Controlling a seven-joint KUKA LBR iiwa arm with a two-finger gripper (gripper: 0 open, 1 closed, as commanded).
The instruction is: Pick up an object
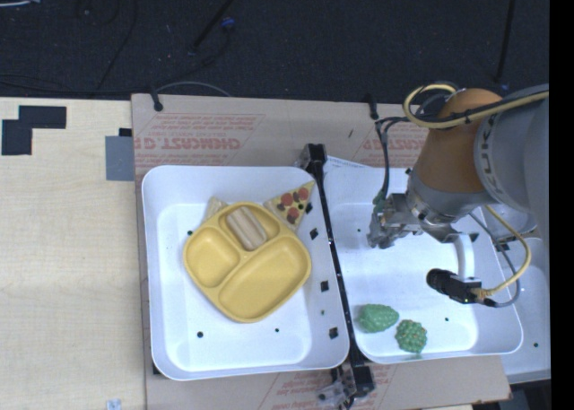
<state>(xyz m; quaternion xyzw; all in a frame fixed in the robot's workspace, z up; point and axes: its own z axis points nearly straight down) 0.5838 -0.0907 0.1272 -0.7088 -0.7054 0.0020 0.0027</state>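
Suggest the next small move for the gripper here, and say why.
Probably shift the gripper toward the two green items at the right bin's near edge, then descend; it hangs over bare floor with nothing visibly held.

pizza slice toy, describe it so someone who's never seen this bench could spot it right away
Start at the left bin, which holds a yellow divided plate. At the plate's upper right edge, toward the divider between the bins, lies the pizza slice toy. It is the one small tan wedge with reddish dots, unlike the two green lumps in the right bin.
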